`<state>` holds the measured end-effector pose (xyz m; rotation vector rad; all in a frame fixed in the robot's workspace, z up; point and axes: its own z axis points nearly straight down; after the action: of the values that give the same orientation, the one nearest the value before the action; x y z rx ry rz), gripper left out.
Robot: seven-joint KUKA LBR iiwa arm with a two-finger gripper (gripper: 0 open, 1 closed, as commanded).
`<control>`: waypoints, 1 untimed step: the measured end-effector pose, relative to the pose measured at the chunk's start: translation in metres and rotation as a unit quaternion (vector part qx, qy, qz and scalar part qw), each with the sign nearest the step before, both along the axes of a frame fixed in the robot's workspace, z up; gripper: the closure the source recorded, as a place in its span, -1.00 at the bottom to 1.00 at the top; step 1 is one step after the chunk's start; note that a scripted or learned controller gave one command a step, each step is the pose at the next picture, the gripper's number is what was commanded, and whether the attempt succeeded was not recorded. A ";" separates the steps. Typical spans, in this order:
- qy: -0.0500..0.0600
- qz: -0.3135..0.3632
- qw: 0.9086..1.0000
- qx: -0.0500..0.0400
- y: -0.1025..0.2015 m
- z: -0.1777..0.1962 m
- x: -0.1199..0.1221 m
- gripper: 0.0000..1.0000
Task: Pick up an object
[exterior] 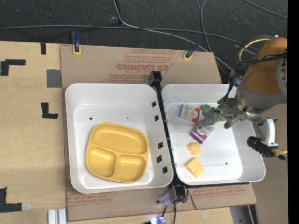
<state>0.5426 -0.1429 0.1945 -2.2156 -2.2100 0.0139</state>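
Observation:
The right bin holds a white and blue packet, a green item, a purple packet and two yellow chunks. My gripper hangs low over the upper middle of this bin, just right of the green item and above the purple packet. Its two dark fingers stand apart, one by the purple packet's top edge and the other over bare bin floor. I see nothing held between them.
The left bin holds a yellow divided plate. A black divider runs between the bins. Cables hang across the back. The arm's orange band and grey wrist cover the right bin's far right corner.

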 end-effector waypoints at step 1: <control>-0.007 0.002 1.000 -0.001 0.000 0.007 0.003 -1.00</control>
<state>0.5458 -0.1426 0.2016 -2.2189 -2.2220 0.0017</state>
